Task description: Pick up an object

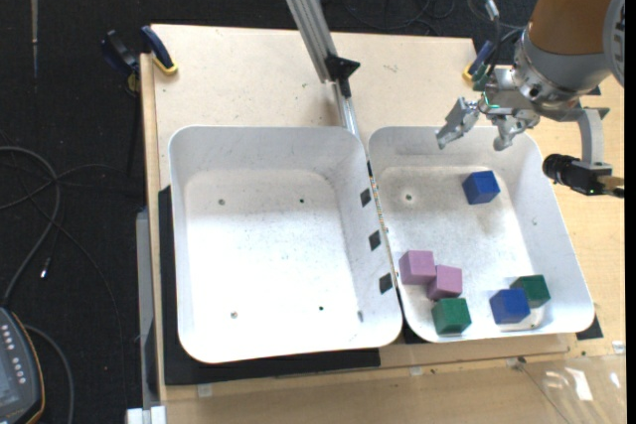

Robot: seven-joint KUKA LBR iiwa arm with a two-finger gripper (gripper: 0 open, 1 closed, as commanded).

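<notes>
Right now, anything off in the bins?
Nothing spilled or damaged. Six blocks all sit in the right bin: a blue block alone up top, the rest clustered along the near edge. The tool hangs open above the far rim, holding nothing.

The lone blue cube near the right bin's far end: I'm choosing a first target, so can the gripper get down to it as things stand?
Probably yes. The blue cube sits alone, apart from the other blocks and the bin wall, and the open gripper hangs just beyond it with nothing between.
</notes>
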